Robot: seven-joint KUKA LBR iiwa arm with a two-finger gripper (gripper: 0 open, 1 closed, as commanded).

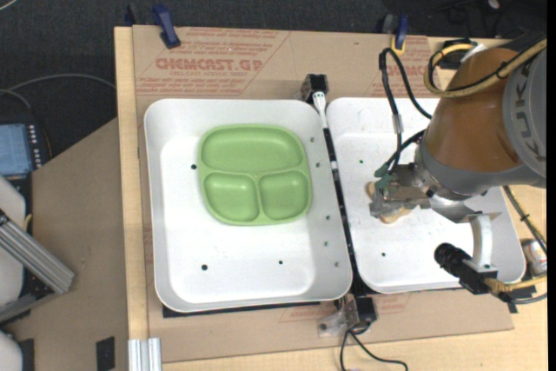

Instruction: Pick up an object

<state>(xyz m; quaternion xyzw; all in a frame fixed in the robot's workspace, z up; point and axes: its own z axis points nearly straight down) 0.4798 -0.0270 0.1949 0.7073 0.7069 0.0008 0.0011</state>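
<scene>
A green three-compartment plate (255, 174) lies in the left bin (174, 230), upright and flat. My gripper (388, 202) is down in the right bin (365, 261), near its middle, under the orange band of the arm (473, 126). A small tan object (392, 214) peeks out right beneath the gripper, with a bit of green (381, 182) beside it. The arm's bulk hides most of the gripper and much of the right bin.
A black clamp (314, 88) sits at the far end of the seam between the bins. Black cables (393, 100) run from the arm across the right bin's far side. Blue clamps (165, 26) hold the cardboard bench top.
</scene>
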